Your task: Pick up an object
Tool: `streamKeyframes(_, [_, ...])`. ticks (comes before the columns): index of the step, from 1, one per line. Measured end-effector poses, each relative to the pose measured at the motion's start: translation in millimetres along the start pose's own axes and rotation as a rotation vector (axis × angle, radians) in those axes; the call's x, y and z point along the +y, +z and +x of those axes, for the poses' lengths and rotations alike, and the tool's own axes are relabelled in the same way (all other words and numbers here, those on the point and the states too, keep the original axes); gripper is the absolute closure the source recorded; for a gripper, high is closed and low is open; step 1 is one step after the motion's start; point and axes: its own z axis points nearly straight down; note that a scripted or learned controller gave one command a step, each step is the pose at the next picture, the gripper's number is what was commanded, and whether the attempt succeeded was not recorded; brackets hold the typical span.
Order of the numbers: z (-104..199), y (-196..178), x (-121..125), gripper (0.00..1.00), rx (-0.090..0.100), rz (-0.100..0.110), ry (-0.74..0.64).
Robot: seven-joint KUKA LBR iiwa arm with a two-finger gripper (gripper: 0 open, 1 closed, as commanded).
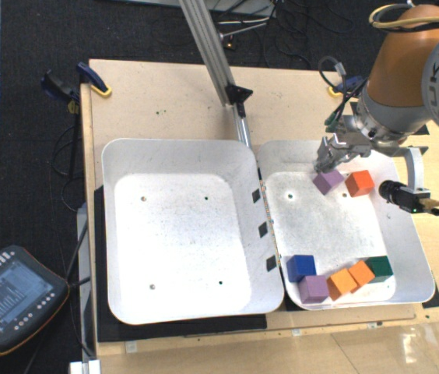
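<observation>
Grey arm's two-finger gripper (331, 162) hovering over the right shallow white bin (406, 244)

It is sitting just above a small purple cube (328, 181) beside an orange cube (359, 182) near the bin's far edge; whether the gripper is grasping anything is impossible to tell

We see two bins (180, 158) of smooth white plastic — speckled, faintly glossy — on a matt, wood-like surface (165, 100); the blocks (329, 181) look matt.

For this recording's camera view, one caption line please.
Robot hand poised over small purple cube beside orange cube in right white bin.
</observation>
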Motion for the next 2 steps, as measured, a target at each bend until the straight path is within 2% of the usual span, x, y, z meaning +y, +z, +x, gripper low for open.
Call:
streamKeyframes(1, [45, -5, 6, 1.00, -0.001, -0.002, 0.000])
streamKeyframes(2, [97, 7, 15, 1.00, 0.000, 0.000, 0.000])
